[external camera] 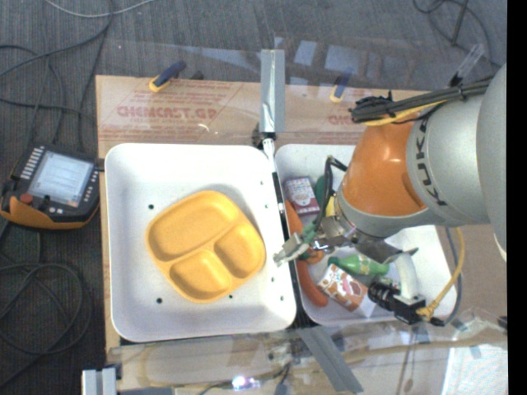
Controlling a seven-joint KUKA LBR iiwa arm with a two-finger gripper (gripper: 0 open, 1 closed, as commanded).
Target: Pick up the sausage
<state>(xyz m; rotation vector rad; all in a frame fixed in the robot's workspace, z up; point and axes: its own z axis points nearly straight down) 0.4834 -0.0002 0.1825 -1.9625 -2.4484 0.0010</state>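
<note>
Two shallow white bins side by side on bench: left bin (123, 303) w/ yellow divided tray (206, 243) near its centre, right bin (432, 241) crowded w/ food items under arm. Grey arm w/ orange band (383, 175) reaching in from right, wrist over right bin's left half. Gripper (298, 249) low at right bin's left wall, close to divider between bins. Fingers look slightly apart, metal tips angled toward left bin; nothing visibly clamped, though hard to be sure at this res.

Sausage (306, 276) = orange-red elongated item along right bin's left wall, running toward near-left corner; upper part hidden by gripper, lower end visible just beside red snack packet (342, 286). Purple packet (300, 194) further up same wall, toward far-left corner. Green item (358, 263) partly under wrist, just right of sausage.

Step in hand, judged: closing in on sausage, grasp not yet confirmed. To do well: align fingers across sausage's short axis, not along it; centre on mid-length so no tipping on lift. Keep clear of bin wall, since little room on left side. Avoid pinching red packet corner. Close fully, then lift straight up; check for slip.
</note>
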